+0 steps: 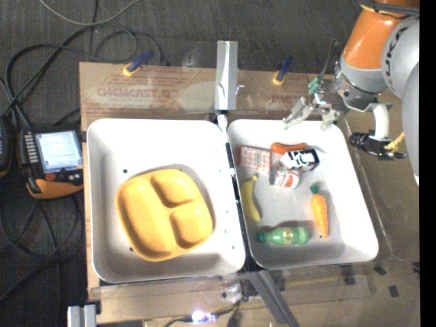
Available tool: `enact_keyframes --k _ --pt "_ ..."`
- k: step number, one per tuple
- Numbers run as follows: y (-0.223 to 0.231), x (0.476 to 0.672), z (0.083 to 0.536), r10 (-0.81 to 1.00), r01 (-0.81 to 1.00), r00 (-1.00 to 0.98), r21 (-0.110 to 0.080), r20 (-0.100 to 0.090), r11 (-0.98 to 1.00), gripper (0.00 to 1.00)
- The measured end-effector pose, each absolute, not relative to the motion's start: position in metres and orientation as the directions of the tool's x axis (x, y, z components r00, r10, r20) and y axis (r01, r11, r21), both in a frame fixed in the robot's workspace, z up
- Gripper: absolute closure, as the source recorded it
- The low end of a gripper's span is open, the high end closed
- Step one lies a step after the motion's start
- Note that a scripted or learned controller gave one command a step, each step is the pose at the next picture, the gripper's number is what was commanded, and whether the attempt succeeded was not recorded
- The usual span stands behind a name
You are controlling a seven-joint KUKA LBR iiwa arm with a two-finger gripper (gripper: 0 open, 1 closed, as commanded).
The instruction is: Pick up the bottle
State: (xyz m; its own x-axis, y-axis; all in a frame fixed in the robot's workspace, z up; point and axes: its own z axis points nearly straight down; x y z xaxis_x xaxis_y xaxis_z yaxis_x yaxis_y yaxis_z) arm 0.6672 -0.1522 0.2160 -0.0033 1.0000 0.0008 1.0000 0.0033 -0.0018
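A green bottle lies on its side near the front of the right bin, its cap end pointing left. My gripper hangs above the bin's far edge, well away from the bottle. Its two fingers are spread apart with nothing between them.
In the right bin with the bottle are a carrot, a banana, a red-and-white carton and a small can and pouch. The left bin holds a yellow divided plate. A tablet lies off the bench's left.
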Motion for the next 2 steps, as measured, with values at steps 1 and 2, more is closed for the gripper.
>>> enact_keyframes --k 1,2 --pt "-0.124 0.665 0.219 0.985 0.985 -0.174 -0.002 -0.003 0.174 0.00" --pt "-0.023 0.643 0.236 0.958 0.958 -0.286 -0.001 0.000 0.286 0.00"
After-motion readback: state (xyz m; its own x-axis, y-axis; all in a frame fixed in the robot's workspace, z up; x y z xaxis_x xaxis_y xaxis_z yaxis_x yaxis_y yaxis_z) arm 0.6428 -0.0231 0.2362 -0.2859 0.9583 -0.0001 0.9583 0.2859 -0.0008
